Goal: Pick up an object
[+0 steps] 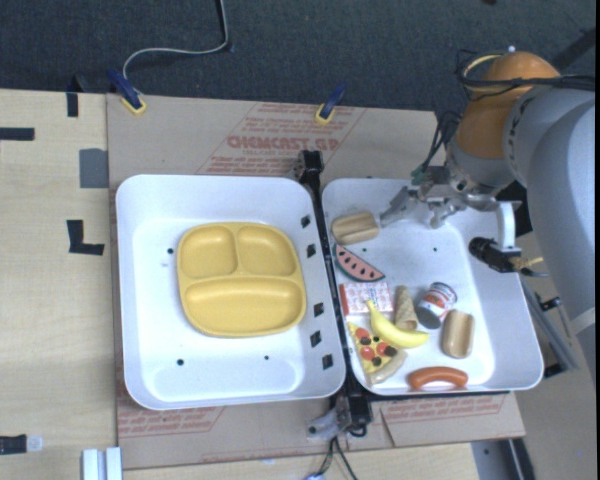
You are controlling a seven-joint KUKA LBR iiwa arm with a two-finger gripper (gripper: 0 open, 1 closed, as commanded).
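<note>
sausage [437, 377] front of right bin [500, 318] | cardboard [270, 143] print "CHEMCAST" | claw [417, 205] state: cannot tell

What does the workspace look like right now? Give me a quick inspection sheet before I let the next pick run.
Surface: cardboard-covered bench bearing a left bin and a right bin side by side.
Job's things: in the right bin, toy food: bread roll, watermelon slice, banana, pizza slice, sausage, hot dog bun, small can, red-and-white packet.
Clutter: yellow divided tray in the left bin.
Grippers: gripper over the right bin's far edge, beside the bread roll; nothing seen between its fingers.
Cables: white cable across the dark floor beyond the bench.
Surroundings: two blue-and-yellow clamps on the bench's far edge.
</note>
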